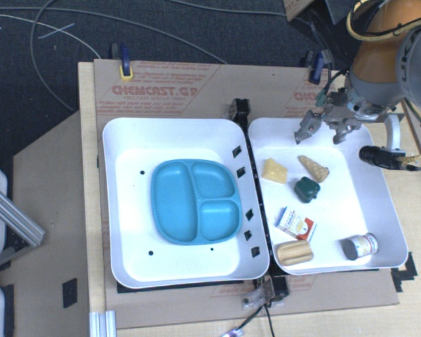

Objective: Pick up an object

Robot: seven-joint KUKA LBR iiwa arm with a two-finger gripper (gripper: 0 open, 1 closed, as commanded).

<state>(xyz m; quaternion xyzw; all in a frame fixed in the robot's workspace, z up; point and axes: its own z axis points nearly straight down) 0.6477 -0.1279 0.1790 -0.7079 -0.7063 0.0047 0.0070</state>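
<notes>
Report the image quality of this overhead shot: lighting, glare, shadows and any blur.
Camera view: even, soft lighting; the left bin and right bin are bright white with mild washout near their rims; shadows under the blue plate are faint; the gripper and small items look slightly soft; the dark floor at top is underexposed.

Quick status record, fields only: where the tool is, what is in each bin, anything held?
tool: open, over the right bin's far end, holding nothing
left bin: blue divided plate
right bin: yellow wedge, tan cone, dark green block, red and white packet, tan roll, small jar
</notes>
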